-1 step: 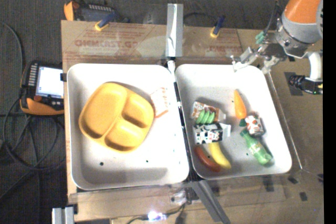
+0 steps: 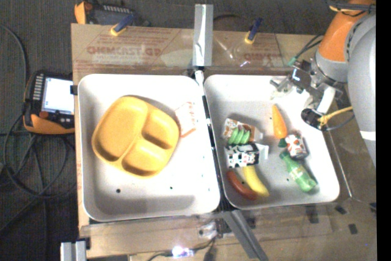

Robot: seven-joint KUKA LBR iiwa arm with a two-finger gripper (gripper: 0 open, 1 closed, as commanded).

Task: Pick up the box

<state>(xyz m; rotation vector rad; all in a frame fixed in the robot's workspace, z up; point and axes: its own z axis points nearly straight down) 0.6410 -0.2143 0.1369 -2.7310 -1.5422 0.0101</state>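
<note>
White plastic bins are seen side by side from the overhead camera, and the gripper (image 2: 303, 90) is found above the upper right corner of the right bin (image 2: 333, 192), hanging from the grey arm (image 2: 366, 70) with its orange band. How far the gripper is open cannot be told from this slant, and nothing is seen held in it. The box (image 2: 243, 157), a small cow-patterned carton, lies below and to the left of the gripper, well apart from it, between a green-and-brown packet (image 2: 238, 131) and a banana (image 2: 254, 181). A carrot (image 2: 279, 122) lies just below the gripper, and what may be a green bottle (image 2: 299, 173) further down. Far to the left, a yellow divided tray (image 2: 135, 135) rests in the left bin (image 2: 104, 208).
</note>
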